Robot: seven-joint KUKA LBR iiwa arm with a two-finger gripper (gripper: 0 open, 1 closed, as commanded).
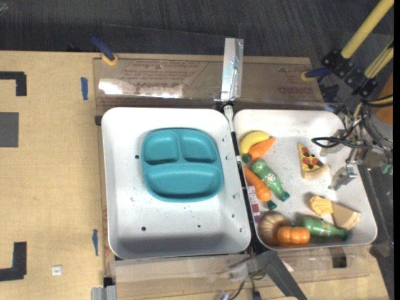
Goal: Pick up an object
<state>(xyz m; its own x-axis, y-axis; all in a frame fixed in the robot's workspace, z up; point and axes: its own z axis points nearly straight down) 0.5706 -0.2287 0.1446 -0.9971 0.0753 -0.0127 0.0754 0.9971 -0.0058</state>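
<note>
Bright, even light; slightly soft focus

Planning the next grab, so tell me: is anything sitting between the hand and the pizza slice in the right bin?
Nothing visible stands between them. The hand hangs at the right bin's right side, and the pizza slice lies just to its left across bare white floor. The other toys lie further left or nearer the front.

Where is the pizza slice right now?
The pizza slice lies in the right bin, toward its right side, above the chips and left of the gripper.
</note>
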